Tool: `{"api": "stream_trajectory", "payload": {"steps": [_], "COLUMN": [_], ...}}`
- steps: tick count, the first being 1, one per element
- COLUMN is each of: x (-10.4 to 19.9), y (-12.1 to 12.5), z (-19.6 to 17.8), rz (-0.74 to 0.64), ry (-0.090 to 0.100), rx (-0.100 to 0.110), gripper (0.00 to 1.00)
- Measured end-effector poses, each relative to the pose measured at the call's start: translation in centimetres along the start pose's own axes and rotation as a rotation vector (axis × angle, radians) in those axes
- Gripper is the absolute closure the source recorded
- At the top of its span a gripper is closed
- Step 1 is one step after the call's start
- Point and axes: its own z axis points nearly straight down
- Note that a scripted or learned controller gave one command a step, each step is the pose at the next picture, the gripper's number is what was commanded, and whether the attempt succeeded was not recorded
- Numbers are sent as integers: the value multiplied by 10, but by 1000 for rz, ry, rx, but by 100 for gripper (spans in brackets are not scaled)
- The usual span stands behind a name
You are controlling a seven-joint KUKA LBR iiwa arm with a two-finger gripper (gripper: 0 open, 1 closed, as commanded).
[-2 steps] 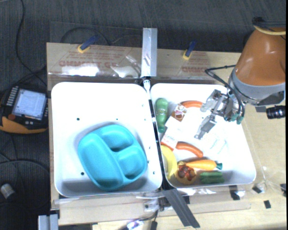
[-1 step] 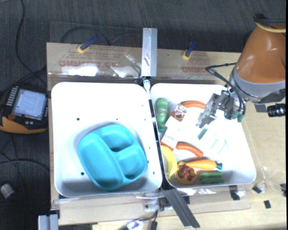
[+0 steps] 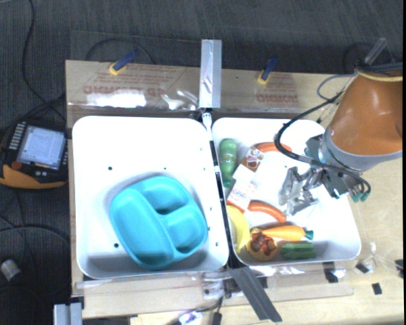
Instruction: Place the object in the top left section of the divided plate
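Far left, off the desk: a handheld controller [image 3: 34, 156] with a lit screen lies on the dark carpet, cables trailing around it.

Left bin [image 3: 95, 137]: the divided plate [image 3: 157, 219], turquoise, sits tilted toward the bin's near right corner, all sections bare. Its top left section [image 3: 164, 196] lies toward the bin's far side; likely set alone here so a drop has an open target.

Right bin [image 3: 338, 239]: clutter crowds the left wall and near edge. A green vegetable [image 3: 227, 152] at the far left, a small packet [image 3: 242, 188] below it, a banana [image 3: 238, 227] along the wall, an orange carrot-like piece [image 3: 266, 209], and at the near edge a heap with a corn cob [image 3: 284, 233] and a dark green piece [image 3: 296, 250]. Which one is the task's object cannot be told; nothing has left this bin.

The claw [image 3: 296, 189] hangs over the right bin's middle, just beside the carrot-like piece. Metal glare muddles its fingers: spread or closed, cannot tell. Nothing visibly between them.

Right edge: the arm's orange band [image 3: 369, 117] hides the bin's far right corner.
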Motion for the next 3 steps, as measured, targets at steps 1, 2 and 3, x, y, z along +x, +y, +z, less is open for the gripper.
{"api": "stream_trajectory", "payload": {"steps": [1, 2, 3], "x": [-17, 2, 10], "y": [-1, -4, -41], "z": [112, 115, 45], "rz": [-146, 124, 295], "ry": [-6, -28, -1], "rx": [3, 8, 0], "gripper": [100, 100, 100]}}
